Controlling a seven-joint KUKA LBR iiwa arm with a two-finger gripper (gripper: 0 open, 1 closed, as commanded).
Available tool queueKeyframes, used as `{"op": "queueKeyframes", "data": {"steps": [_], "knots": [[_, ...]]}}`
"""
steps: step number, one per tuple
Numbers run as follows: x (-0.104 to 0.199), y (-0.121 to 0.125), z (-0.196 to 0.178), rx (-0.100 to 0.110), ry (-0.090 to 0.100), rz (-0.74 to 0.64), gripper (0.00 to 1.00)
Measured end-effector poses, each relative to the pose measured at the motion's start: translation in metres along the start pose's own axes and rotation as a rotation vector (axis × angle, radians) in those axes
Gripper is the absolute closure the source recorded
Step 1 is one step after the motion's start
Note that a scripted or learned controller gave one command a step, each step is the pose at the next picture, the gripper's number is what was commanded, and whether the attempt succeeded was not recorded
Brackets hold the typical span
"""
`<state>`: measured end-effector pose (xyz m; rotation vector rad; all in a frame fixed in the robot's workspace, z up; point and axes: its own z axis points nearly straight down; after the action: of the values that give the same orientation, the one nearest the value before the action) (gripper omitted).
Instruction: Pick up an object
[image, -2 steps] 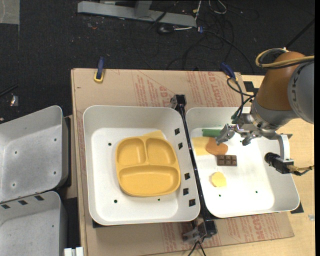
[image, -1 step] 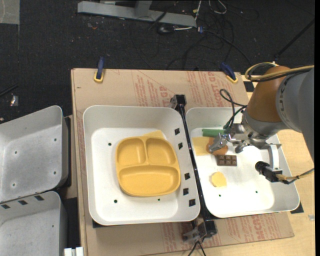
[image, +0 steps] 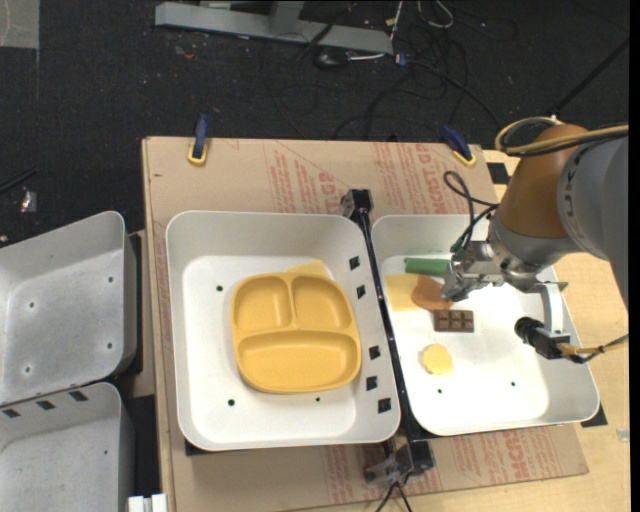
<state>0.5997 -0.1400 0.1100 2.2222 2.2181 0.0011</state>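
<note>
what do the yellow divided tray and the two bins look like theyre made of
Yellow tray: probably molded plastic, one even colour, rounded compartment ridges, soft sheen. Left bin and right bin: likely thin formed plastic, though painted metal is possible; smooth white, rounded corners, matte.

Red print runs across the brown cardboard sheet (image: 270, 165) that lies under the two white bins. Along its far strip the letters are mirrored or turned and broken up; a few look like "ROOT" or "MACR", but no whole word reads with certainty. More red lettering shows on the near strip (image: 500, 455), likewise too small and skewed to make out.
</note>
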Motion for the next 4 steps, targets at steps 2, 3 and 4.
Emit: {"op": "queueKeyframes", "data": {"steps": [2,3,4], "knots": [[-0.002,-0.002,-0.116,-0.004,-0.001,-0.004,1.00],[0.043,-0.014,-0.113,0.004,0.002,-0.008,1.00],[0.091,-0.033,-0.125,0.003,0.003,-0.009,1.00]]}}
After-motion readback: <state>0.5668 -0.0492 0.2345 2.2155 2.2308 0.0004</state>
